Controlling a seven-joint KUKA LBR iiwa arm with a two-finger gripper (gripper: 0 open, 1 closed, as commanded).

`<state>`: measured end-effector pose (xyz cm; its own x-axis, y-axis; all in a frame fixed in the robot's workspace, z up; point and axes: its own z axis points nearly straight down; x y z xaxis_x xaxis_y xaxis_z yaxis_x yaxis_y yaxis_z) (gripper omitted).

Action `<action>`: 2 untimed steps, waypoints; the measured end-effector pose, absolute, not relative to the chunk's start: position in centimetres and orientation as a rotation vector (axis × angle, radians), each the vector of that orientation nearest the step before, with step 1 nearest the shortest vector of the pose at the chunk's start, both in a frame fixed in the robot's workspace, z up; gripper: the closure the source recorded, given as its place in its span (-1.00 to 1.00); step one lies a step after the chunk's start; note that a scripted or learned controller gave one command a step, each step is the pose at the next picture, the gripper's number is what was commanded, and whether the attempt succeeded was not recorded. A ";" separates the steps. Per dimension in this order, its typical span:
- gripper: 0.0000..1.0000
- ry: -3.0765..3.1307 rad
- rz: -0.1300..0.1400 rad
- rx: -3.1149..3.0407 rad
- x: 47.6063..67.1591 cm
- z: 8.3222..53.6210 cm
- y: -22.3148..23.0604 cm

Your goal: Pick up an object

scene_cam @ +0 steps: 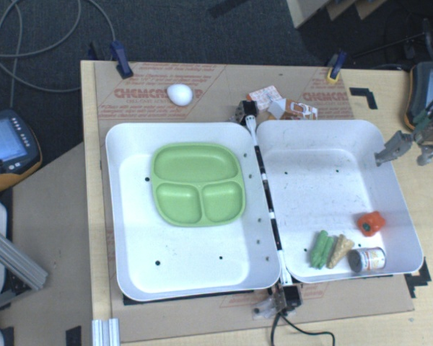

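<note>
Your gripper hangs at the right bin's far right rim, holding nothing; its spread you cannot tell. The orange toy, green pods and can lie in that bin's near corner

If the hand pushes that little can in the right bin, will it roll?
Probably. The can lies on its side, so a nudge across its length could roll it. The bin wall and the beige piece beside it may stop it quickly.

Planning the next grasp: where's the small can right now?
The can lies on its side in the right bin's near right corner, just below the red pepper and right of the tan piece.
</note>
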<state>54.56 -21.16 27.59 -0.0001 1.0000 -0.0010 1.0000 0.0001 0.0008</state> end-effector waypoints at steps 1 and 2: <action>-1.00 2.222 -0.002 2.223 55.6 15.3 -22.4; -1.00 2.231 0.007 2.223 51.5 8.4 -21.8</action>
